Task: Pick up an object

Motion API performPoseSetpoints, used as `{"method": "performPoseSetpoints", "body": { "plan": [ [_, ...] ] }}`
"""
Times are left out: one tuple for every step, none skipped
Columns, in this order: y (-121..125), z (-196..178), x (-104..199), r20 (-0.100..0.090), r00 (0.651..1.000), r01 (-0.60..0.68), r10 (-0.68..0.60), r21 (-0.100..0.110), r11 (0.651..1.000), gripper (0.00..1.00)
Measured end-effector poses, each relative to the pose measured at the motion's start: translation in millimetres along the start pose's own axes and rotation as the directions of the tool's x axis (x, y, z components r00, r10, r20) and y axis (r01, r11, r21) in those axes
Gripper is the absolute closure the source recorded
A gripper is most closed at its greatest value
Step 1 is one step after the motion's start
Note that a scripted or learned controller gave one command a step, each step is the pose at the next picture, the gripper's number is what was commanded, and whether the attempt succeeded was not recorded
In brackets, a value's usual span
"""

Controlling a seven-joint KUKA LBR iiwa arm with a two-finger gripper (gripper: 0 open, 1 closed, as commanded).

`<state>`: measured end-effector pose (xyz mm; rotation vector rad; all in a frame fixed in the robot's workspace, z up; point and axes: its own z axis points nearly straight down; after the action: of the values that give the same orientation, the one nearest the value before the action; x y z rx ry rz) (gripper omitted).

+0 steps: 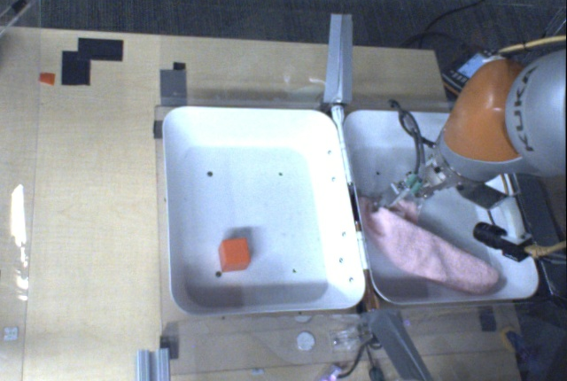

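Orange block (235, 254) sits alone in the left bin (186, 149). My gripper (411, 190) touches the pink cloth (430, 253) in the right bin (376, 136); I cannot tell its state.

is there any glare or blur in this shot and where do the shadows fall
Camera view: a bright reflection streaks the wooden bench at the far left; the left bin looks washed out along its upper floor; the orange block casts a soft shadow up and to its right; the pink cloth and gripper look slightly soft, while the bin edges stay sharp.

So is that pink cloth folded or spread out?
Spread out but rumpled: the cloth lies loosely along the right bin's floor, not neatly folded.
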<state>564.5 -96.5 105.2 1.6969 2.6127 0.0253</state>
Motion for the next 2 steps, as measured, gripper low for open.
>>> {"method": "performPoseSetpoints", "body": {
  "plan": [
    [10,15,1,-0.006,1.0,-0.029,0.029,0.016,0.999,0.0],
    [0,-92,-1,-0.009,0.961,0.278,-0.278,0.013,0.961,0.0]
  ]
}}
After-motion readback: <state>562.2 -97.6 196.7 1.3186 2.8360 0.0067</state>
